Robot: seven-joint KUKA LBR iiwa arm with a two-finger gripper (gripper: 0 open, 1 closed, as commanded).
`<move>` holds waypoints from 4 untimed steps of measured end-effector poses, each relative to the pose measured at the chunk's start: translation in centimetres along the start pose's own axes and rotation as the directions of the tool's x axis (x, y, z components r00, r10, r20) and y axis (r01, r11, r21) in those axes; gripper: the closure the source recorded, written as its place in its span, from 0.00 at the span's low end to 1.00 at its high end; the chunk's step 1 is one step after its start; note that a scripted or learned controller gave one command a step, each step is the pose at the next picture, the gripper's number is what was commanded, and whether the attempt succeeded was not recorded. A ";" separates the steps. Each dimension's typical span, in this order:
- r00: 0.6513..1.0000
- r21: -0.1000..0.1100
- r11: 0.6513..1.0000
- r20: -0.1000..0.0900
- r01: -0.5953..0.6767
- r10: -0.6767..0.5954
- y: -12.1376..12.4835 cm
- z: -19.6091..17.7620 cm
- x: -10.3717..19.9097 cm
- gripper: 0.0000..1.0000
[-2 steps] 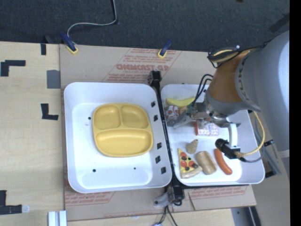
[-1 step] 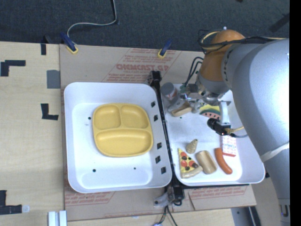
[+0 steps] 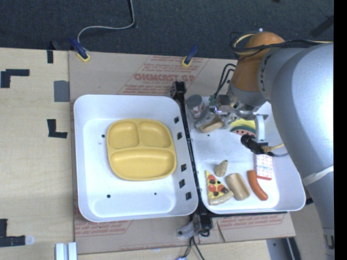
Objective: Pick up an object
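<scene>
Cardboard covers the counter [image 3: 157, 77] under two white bins; dark floor lies beyond. Toy pizza [image 3: 216, 188], bread roll [image 3: 237, 186] and sausage [image 3: 257, 184] lie near in the right bin [image 3: 287, 191]. Gripper [image 3: 209, 110] at its far-left corner is blurred; whether the jaws are clenched, I cannot tell.

2 white bins [image 3: 87, 161] on the worktop. Left bin: 1 yellow divided plate [image 3: 142, 149]. Right bin, toy food: 1 pizza slice [image 3: 216, 188], 1 bread roll [image 3: 237, 186], 1 sausage [image 3: 257, 184], 1 small cone-shaped piece [image 3: 220, 168], 1 red-and-white carton [image 3: 264, 166], 1 watermelon slice [image 3: 243, 126], 1 tan piece [image 3: 210, 125] by the divider
</scene>
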State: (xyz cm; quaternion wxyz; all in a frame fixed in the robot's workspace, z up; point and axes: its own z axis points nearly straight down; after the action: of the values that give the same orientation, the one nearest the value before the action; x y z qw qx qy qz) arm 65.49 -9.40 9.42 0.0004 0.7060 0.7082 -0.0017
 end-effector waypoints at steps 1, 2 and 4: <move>1.000 -0.002 1.000 -0.004 0.000 0.000 -1.3 -9.1 9.2 1.00; 1.000 -0.002 1.000 -0.003 -0.001 0.001 -3.5 -14.7 13.1 1.00; 1.000 0.000 1.000 -0.001 -0.002 0.002 -5.3 -15.0 12.7 1.00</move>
State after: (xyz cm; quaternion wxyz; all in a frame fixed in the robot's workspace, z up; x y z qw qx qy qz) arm 60.21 3.36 24.37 -0.0001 0.7069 0.7073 -0.0013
